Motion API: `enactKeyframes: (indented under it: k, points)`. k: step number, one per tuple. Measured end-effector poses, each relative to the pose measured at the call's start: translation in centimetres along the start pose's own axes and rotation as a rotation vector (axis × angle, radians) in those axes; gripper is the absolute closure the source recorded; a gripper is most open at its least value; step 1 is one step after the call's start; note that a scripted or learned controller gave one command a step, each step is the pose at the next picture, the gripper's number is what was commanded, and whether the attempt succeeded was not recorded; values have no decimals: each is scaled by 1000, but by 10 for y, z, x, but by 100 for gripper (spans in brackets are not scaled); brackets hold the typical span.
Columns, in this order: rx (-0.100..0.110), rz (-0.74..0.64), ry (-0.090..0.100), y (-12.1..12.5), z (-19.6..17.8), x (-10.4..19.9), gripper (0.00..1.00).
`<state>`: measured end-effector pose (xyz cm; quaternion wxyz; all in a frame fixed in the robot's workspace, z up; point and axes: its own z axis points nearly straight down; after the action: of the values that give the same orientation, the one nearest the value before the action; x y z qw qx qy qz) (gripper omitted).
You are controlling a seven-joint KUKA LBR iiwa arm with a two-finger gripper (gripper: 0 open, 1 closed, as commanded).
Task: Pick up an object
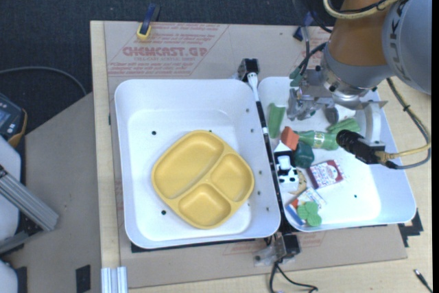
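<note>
Approach phase — the gripper [302, 106] hangs low over the upper part of the right bin [394, 199], above the clutter, with nothing seen between its fingers. Whether those fingers stand open or closed cannot be told from this angle; the wrist body hides them.

Candidate objects lie packed along the right bin's left half. Nearest the gripper: a green bottle-shaped piece [322, 140] lying on its side, an orange-red block [290, 137] touching its left end, and a flat green piece [276, 119] propped against the bin wall. Lower down sit a dark teal item [302, 155], a red-and-white packet [326, 173] lying flat, a black-and-white item [288, 175], and a green round toy [310, 214] near the bottom rim.

Judgement: no pick made yet. The next move calls for a straight descent onto one item, jaws spanning its narrow side — the crowding makes a clean single grasp doubtful.

The left bin [130, 120] holds a yellow divided plate [202, 178], well apart from the gripper.
</note>
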<state>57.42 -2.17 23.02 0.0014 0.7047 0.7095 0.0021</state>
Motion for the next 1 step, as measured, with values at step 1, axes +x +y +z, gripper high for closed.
enactKeyframes:
  k: [1]
  points:
    - [8, 2, 0, 5, 17, 42, 100]
